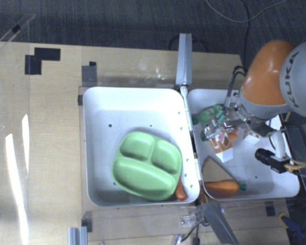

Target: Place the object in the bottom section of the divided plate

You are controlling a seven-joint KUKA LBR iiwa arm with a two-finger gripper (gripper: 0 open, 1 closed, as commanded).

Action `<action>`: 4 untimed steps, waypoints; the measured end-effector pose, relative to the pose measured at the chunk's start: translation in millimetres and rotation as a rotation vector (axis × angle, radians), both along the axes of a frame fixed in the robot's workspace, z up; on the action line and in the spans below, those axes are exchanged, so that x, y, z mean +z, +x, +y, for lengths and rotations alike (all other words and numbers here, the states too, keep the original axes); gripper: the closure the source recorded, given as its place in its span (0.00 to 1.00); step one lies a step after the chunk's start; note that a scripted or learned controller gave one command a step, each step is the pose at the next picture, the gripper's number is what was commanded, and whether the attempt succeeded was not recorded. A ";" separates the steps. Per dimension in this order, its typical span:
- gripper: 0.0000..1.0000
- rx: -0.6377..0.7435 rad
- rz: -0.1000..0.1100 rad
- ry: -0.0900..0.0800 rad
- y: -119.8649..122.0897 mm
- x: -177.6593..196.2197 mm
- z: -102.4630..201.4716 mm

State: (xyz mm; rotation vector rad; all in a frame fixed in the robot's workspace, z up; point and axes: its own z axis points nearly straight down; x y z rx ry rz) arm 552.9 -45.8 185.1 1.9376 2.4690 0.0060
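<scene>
A green divided plate (147,165) lies in the left bin (99,137), its long bottom section toward the front and two smaller sections behind it. In the right bin (285,188) my gripper (218,129) hangs low over a cluster of small items: a green leafy piece (208,114) and an orange-and-white carton (222,143). An orange carrot (223,187) lies at the front of the right bin. The arm's orange band (265,75) sits above the wrist.
A small orange item (180,193) is wedged between the plate's front right edge and the left bin's wall. A metal divider (184,60) stands between the bins at the back. A black cable (245,14) loops on the floor behind.
</scene>
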 end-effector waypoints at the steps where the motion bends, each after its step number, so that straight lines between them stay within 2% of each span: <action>1: 1.00 0.320 -0.001 -0.001 -65.1 3.2 79.2; 2: 0.00 0.320 -0.001 -0.001 -65.1 3.0 79.0; 3: 0.00 0.300 0.000 -0.001 -65.4 -0.2 151.7; 4: 0.00 0.299 0.000 -0.001 -65.3 -0.2 151.2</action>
